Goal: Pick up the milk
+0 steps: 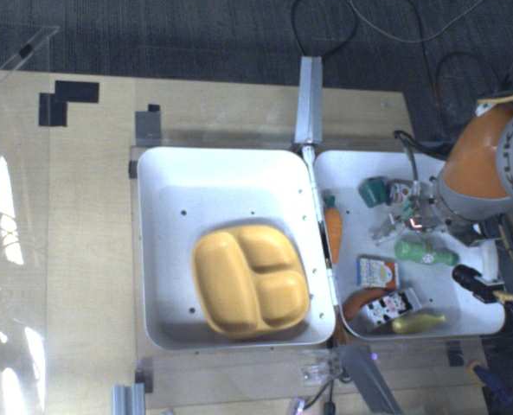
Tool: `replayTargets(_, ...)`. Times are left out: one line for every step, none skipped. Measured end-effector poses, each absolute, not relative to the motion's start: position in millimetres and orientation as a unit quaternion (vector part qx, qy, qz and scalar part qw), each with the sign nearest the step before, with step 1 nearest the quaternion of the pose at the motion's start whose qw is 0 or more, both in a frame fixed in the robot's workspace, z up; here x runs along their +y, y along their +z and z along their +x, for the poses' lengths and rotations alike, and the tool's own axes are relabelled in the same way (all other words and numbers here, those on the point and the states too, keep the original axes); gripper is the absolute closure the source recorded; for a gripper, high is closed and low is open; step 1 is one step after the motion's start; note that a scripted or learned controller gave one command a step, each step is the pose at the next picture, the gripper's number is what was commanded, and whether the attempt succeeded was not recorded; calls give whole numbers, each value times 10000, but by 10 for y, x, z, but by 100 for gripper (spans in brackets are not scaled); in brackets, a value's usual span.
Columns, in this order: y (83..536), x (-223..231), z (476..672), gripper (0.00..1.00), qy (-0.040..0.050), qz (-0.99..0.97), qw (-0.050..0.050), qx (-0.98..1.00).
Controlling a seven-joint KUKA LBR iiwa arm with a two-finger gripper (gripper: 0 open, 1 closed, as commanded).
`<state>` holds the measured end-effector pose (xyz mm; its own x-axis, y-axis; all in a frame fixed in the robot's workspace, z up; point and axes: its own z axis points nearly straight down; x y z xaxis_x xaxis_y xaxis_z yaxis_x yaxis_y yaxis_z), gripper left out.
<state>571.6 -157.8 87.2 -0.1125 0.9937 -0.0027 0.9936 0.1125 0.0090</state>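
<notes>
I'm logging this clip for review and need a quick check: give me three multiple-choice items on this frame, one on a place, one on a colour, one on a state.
1. Where does the yellow divided tray lie?
A. left bin
B. right bin
C. on the bench outside the bins

2. What colour is the bottle beside the gripper?
A. red
B. green
C. blue

3. How does the carrot lie?
A. standing upright in the middle of the left bin
B. inside the tray
C. flat along the right bin's left wall

Answers:
1 A, the tray sits in the left bin.
2 B, the bottle is pale green.
3 C, the carrot lies lengthwise by the divider in the right bin.
</notes>
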Motion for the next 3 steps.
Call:
replayTargets(838,-2056,6593,0,-117,6506,-268,7589)
replayTargets(904,-2097,6588,100,-172,6473,-219,7617)
replayTargets(835,-1880,6567,100,-198,6752,-98,7373)
